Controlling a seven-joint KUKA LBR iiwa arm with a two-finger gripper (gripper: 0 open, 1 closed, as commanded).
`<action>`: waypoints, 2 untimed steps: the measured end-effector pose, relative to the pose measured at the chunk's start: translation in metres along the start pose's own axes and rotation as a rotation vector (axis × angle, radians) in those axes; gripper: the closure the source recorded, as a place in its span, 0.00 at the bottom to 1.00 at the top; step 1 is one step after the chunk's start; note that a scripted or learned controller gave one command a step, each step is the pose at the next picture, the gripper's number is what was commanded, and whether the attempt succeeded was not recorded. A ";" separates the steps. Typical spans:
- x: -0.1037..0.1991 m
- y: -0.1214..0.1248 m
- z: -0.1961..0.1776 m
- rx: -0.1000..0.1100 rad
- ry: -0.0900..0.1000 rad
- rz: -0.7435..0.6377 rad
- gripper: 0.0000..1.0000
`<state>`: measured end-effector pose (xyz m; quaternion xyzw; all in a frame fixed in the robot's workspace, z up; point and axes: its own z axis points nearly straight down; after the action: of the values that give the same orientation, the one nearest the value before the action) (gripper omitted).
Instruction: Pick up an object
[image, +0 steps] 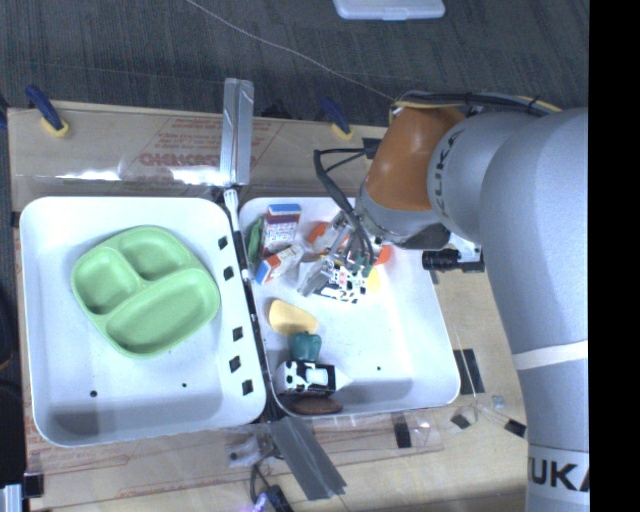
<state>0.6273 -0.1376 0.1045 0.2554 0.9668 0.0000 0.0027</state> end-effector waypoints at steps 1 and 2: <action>0.067 -0.017 0.007 -0.005 -0.011 -0.163 0.00; 0.007 0.011 0.012 0.001 0.003 -0.018 0.00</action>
<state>0.6266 -0.1246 0.0928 0.2468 0.9691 0.0000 0.0011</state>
